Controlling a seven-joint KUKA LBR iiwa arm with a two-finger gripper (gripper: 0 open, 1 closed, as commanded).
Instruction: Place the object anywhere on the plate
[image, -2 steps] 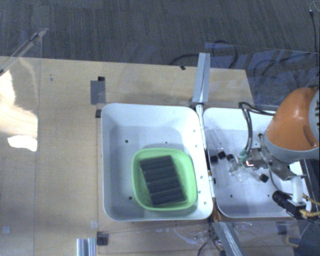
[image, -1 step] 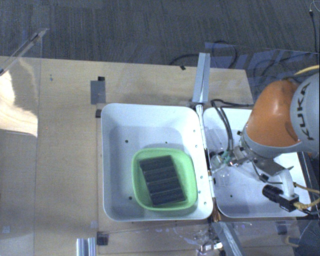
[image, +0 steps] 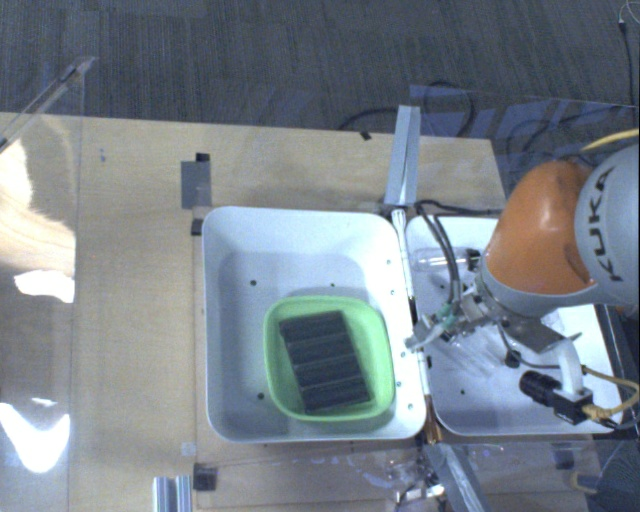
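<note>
My entry: ridged black rectangular block (image: 321, 360) flat on square green plastic plate (image: 377, 336) in left white bin (image: 230, 300); gripper (image: 440, 328) over right bin (image: 480, 405), grip state beyond my telling.

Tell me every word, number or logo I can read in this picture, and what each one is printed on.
"KUKA": dark letters running down the grey arm casing, beside its orange band, partly cut off at the picture's edge.
Nothing readable on the green square plate, the dark ridged block on it, or the two shallow white bins.

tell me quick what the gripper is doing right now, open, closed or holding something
Gripper: cannot be told from this view. It hangs over the right bin near the divider; the dark ridged block lies on the green plate in the left bin.
</note>
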